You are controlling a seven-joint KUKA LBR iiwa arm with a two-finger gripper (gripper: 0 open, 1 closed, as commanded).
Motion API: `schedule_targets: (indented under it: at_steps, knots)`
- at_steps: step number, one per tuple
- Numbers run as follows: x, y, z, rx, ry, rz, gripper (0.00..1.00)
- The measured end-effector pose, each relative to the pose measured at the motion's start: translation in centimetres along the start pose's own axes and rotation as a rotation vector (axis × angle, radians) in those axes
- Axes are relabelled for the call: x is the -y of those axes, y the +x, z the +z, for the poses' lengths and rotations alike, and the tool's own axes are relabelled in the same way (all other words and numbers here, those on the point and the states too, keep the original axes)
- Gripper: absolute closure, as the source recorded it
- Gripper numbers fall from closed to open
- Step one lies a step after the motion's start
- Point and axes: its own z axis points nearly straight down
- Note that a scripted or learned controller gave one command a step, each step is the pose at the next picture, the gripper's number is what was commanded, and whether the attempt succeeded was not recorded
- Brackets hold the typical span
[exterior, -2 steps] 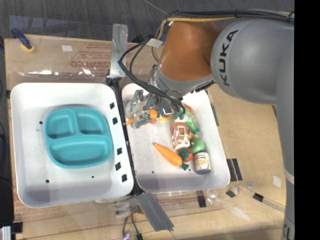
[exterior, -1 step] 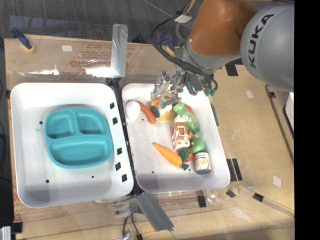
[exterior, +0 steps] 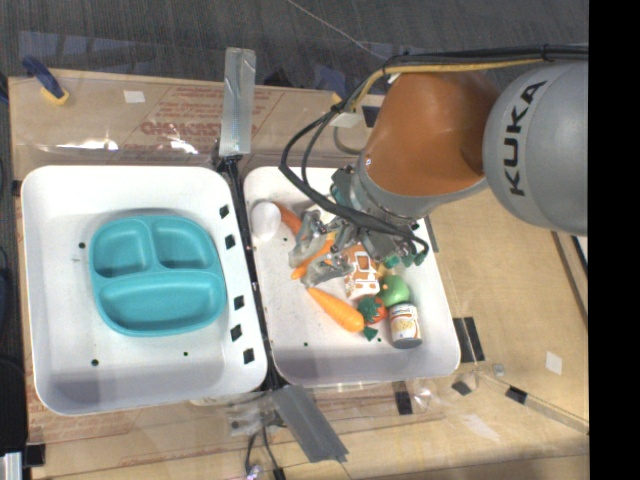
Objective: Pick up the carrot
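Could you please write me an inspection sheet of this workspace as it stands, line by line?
Surface: wooden bench bearing two shallow white bins, the left bin and the right bin, side by side.
Job's things: carrot lying flat in the right bin, green top toward the small can.
Clutter: teal divided plate in the left bin; in the right bin a white round object, the can, a green item, and a second orange piece.
Grippers: gripper low over the right bin's pile, above the carrot; finger state unclear.
Cables: black cables looping off the wrist.
Surroundings: dark floor beyond the bench; tape strips on the bench.
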Motion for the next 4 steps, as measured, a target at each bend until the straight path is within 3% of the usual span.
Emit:
schedule_targets:
  at_steps: [1,2,3,4]
  knots:
    - [-1.6,-2.4,-2.8,0.002,0.001,-0.164,1.00]
    - [-6.5,-1.6,-1.1,0.000,-0.001,-0.188,1.00]
    - [-5.0,-5.0,-0.2,0.002,0.001,-0.645,1.00]
    - [-5.6,2.3,-2.9,0.000,0.000,-0.876,1.00]
